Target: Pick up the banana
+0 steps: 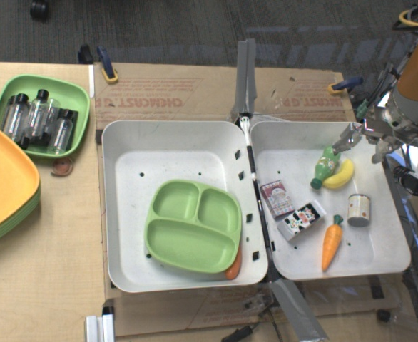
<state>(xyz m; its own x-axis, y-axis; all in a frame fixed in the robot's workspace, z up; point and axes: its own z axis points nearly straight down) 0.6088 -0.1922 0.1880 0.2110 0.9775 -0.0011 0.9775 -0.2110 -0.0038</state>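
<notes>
The pincer (364,142) hovers at the right bin's (287,258) far edge, near the banana (339,176) beside a green bottle (325,165).

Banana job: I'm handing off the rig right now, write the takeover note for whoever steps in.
Gripper: over the right bin's far right corner, holding nothing; finger state unclear.
Banana: on the right bin floor, touching a green bottle on its left. Carrot, small can and two card packs lie nearer the camera.
Left bin: green divided plate.
Done: nothing yet.
Left: descend, grasp banana, lift.
</notes>
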